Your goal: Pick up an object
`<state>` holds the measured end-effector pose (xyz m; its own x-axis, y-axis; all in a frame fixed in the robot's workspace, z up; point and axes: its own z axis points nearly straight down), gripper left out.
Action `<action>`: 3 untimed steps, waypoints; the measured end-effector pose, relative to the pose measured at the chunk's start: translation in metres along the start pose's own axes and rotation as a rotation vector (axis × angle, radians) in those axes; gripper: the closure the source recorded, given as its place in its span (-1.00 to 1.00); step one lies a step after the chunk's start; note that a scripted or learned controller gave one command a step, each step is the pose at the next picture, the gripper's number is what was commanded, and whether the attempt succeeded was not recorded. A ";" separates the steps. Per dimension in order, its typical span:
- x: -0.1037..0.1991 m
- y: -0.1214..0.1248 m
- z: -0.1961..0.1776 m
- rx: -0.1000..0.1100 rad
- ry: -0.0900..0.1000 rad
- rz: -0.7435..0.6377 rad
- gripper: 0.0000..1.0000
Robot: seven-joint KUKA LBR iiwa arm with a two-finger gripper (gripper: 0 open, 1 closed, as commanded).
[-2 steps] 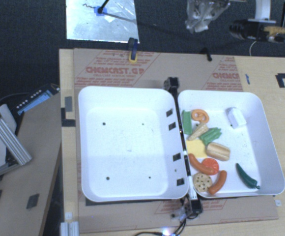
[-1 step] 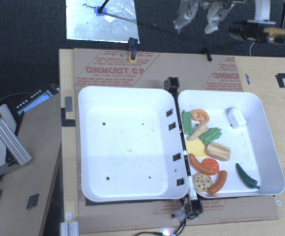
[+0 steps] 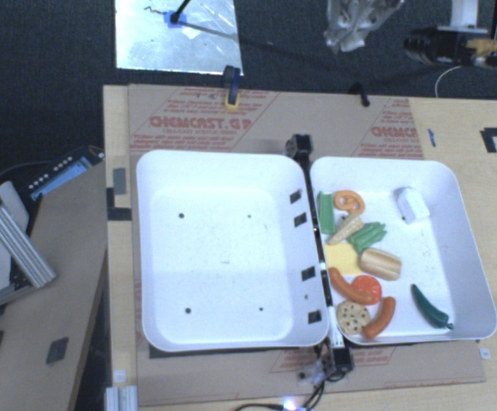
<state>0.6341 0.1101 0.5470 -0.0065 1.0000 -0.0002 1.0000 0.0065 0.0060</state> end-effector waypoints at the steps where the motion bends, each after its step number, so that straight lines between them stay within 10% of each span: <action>1: -0.161 0.033 0.014 0.004 -0.006 0.020 1.00; 2: -0.100 0.031 0.126 0.016 0.002 -0.001 1.00; 3: -0.084 0.010 0.077 -0.001 0.001 0.000 1.00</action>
